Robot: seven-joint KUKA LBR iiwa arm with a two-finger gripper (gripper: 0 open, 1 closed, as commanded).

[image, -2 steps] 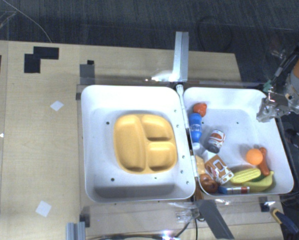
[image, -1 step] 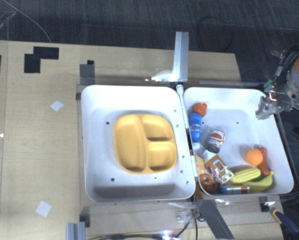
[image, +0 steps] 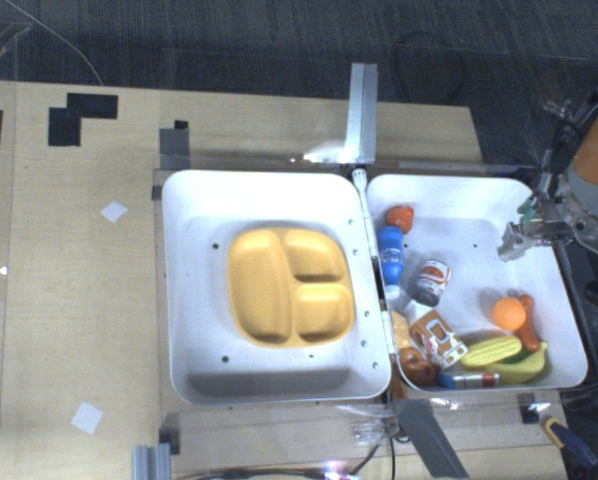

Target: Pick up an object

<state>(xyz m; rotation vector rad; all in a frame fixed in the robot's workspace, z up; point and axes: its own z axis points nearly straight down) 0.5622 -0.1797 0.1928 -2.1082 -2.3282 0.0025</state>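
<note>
Claw (image: 511,245) at right bin's (image: 459,196) right rim, grip state impossible to tell, nothing seen held; nearest target, orange ball (image: 509,314) lying just nearer, likely light, smooth, prone to rolling, best pinched across middle.

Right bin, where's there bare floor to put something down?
The right bin has bare floor across its far half, between the orange ball and the far rim, near the gripper. Its near edge is crowded: banana, corn, can, bottle.

The arm (image: 594,158) reaches in from the right, its hand (image: 519,236) hanging low.
</note>
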